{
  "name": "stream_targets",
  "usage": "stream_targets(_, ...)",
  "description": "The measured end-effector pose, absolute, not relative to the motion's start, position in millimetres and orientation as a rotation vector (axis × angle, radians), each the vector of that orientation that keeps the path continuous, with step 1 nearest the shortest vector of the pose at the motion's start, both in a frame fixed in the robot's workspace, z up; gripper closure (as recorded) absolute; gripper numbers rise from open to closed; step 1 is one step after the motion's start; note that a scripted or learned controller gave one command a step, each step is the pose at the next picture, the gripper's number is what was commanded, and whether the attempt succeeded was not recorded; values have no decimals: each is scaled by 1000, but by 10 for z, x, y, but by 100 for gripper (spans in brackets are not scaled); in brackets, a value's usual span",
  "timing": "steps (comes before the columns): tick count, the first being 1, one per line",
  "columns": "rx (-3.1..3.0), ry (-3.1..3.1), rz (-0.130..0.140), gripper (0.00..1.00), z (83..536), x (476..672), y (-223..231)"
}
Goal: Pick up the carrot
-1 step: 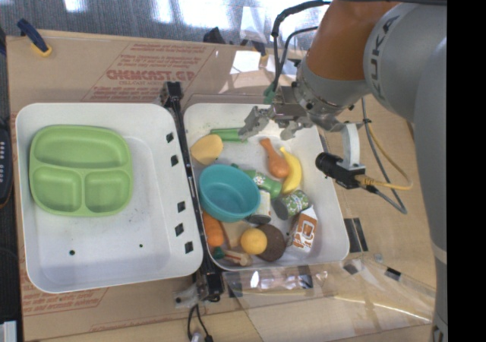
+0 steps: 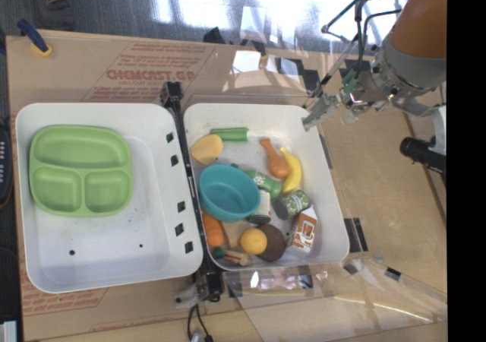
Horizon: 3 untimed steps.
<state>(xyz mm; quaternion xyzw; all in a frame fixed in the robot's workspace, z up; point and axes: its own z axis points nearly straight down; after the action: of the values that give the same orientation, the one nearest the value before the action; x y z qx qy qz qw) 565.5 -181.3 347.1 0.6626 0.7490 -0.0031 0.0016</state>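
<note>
On the desk (image 2: 395, 204) stand two white bins side by side. Nearest, at the 6 o'clock edge of the right bin (image 2: 323, 173), lie an orange ball (image 2: 254, 241), a dark brown round thing (image 2: 272, 245) and a small carton (image 2: 305, 231); what is under the ball is too jumbled to name. The carrot (image 2: 213, 229) lies at about 7 o'clock in that bin, its top tucked beneath the one blue bowl (image 2: 227, 191). Past the bowl are a banana (image 2: 291, 169), an orange drumstick-shaped piece (image 2: 274, 158), a yellow lump (image 2: 206, 149) and a green stick (image 2: 229, 134). The left bin (image 2: 91, 264) holds one green divided plate (image 2: 80, 169) at its 10 o'clock. Farthest, the hand (image 2: 323, 109) hangs over the right bin's 1 o'clock corner, touching nothing and grasping nothing; I cannot tell how far apart its fingers stand. The arm is cut off at the frame's top right.
</note>
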Motion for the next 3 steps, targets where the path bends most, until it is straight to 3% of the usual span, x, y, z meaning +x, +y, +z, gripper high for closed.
stream_targets(1, 2044, 2404, -19, 0, 2474, 5816, -2016)
stream_targets(2, 2095, 2359, -17, 0, 1324, 5785, -2055)
stream_targets(3, 1960, 2457, -5, 0, 920, 6160, -2086)
